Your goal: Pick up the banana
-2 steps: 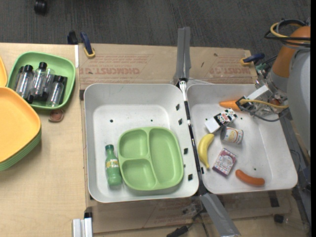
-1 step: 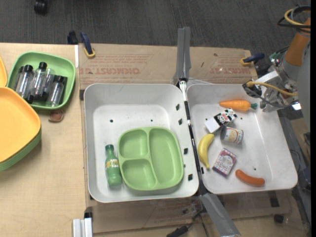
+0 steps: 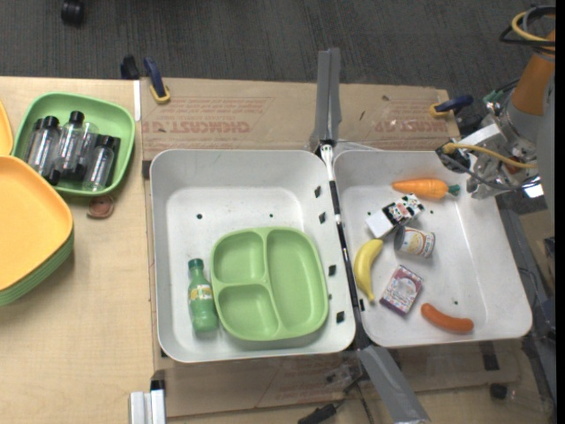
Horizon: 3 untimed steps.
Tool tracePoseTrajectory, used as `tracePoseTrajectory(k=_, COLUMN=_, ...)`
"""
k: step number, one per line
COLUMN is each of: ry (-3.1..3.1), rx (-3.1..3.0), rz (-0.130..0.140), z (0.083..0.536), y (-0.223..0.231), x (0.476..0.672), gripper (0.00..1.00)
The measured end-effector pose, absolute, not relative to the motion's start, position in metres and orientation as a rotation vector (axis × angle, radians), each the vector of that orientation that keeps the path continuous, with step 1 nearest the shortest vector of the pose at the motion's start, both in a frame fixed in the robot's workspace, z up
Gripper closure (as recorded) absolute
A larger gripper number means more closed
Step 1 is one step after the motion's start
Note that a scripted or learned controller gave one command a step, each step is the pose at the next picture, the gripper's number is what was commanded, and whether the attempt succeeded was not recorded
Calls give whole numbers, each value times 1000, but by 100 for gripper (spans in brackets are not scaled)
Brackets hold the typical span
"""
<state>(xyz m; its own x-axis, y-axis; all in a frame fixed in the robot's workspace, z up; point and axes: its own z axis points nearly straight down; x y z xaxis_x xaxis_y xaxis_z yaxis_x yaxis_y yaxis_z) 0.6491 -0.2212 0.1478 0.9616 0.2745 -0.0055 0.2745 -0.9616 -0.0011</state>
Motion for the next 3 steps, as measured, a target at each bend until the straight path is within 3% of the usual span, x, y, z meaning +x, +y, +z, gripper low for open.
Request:
tracePoseTrajectory(k=1, ry=-444, rx=-3110, rz=14, z=156, y=-221, x=649, gripper=100)
tracePoseTrajectory(k=2, ry=-316, rx=-3117, rz=14, z=89, y=-220, x=542, gripper=100)
tracePoseTrajectory(k=3, ry=-309, rx=-3123, rz=6, z=91, y=-201, x=510, gripper=100)
